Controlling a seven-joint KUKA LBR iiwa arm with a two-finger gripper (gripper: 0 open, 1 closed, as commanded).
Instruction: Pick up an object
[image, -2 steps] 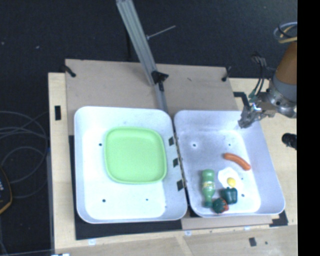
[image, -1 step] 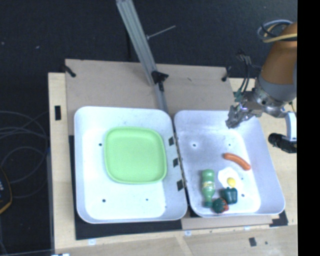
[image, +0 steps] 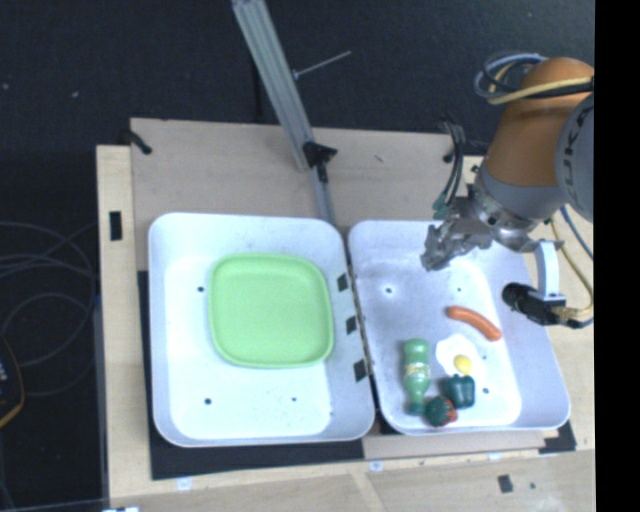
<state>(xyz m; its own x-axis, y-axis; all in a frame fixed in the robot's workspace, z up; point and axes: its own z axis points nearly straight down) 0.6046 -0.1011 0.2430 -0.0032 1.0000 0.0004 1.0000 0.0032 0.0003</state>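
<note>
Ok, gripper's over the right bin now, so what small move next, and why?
Probably shift the gripper toward the near end of the right bin and lower it over the orange sausage. The gripper hangs above bare floor at the far end, while the sausage lies a little apart from the clustered toys, so it looks the easiest pick.

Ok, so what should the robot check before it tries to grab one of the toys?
1. Toys in reach, in the right white bin: ok.
2. End effector above that bin: ok.
3. End effector over a toy: not ok; it hangs near the bin's far end, apart from the orange sausage-shaped toy.
4. Sausage toy lying apart from the others: ok.
5. Fingers open: cannot tell.
6. Flat green square plate in the left bin, out of the way: ok.
</note>
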